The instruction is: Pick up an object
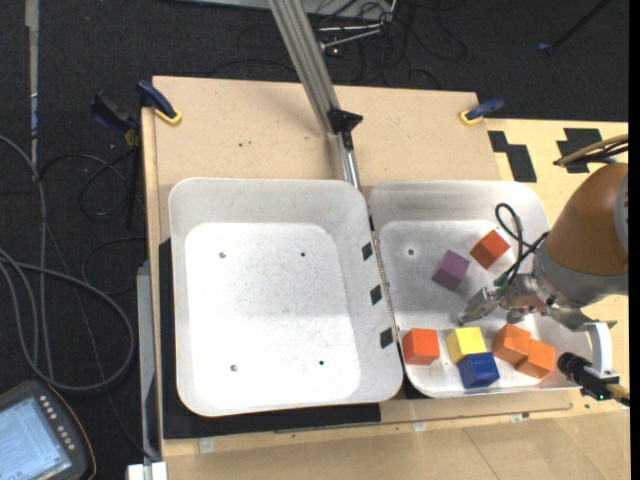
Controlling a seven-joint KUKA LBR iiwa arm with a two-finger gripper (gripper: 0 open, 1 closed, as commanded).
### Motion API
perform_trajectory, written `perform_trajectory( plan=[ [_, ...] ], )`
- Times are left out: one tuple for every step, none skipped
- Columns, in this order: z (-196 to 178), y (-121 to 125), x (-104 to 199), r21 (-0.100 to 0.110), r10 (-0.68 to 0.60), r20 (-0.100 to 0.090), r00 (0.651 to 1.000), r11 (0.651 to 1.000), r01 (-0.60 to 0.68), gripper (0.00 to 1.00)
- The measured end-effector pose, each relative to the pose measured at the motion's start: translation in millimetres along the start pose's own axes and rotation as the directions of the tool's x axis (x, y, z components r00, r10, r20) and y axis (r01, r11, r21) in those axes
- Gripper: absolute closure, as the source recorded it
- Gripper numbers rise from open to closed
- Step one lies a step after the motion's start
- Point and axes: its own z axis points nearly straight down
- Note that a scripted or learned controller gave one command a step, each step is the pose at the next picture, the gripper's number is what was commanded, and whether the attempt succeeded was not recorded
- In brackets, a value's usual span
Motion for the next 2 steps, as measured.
perform_trajectory(
  plan=[
    [-12,1,0,-0.004,-0.001,0.0,1.0,1.0,0.001,1.0],
    [-67,-7,-5,-0.007,0.0,0.002,1.0,1.0,0.0,1.0]
  ],
)
